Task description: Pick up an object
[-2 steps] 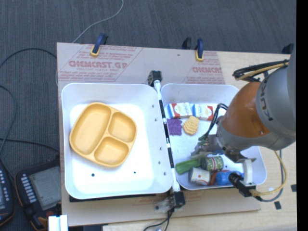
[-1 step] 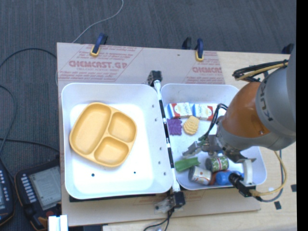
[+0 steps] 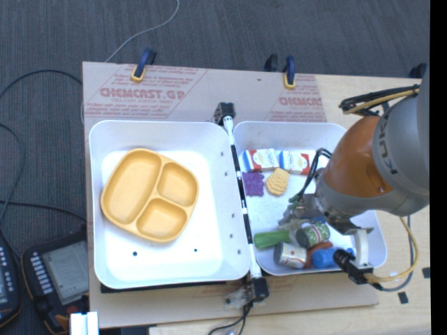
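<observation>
Reaching into the right bin (image 3: 363,253) from the right, arm (image 3: 380,159) lowered among the toys. Jaws (image 3: 302,215) hung above the green-labelled can (image 3: 312,233); open or clenched, could not tell. Counted around that can: one green vegetable (image 3: 271,239) left, one blue piece (image 3: 323,258) below, one purple piece (image 3: 253,183) and one yellow piece (image 3: 278,181) above-left. One yellow tray (image 3: 149,195) lay in the left bin (image 3: 115,274).

The bench (image 3: 140,100) bears two white bins, left (image 3: 209,257) and right (image 3: 293,128).
</observation>
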Controlling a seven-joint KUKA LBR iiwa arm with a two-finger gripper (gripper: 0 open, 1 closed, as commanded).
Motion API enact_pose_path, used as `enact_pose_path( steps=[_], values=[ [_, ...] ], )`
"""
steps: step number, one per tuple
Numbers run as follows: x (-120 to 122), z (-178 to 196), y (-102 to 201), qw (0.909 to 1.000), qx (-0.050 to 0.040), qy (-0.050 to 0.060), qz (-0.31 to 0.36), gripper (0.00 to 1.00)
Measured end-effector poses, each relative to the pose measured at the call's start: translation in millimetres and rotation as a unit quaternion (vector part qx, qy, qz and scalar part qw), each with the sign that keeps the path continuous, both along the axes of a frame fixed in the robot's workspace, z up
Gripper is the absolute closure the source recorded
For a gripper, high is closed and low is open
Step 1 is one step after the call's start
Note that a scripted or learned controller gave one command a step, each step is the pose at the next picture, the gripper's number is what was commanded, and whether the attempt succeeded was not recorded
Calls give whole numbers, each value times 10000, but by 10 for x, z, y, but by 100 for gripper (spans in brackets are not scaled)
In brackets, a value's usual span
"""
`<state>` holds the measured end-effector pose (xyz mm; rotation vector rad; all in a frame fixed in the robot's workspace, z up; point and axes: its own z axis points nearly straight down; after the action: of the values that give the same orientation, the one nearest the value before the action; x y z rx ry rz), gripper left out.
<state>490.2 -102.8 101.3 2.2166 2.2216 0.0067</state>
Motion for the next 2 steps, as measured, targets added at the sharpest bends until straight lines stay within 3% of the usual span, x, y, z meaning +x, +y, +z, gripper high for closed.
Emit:
enact_pose_path(
  steps=[1,2],
  values=[
    [0,0,1,10000,0,-1,1,0],
    [-37,-150,39,10000,-25,-4,-20,0]
  ],
)
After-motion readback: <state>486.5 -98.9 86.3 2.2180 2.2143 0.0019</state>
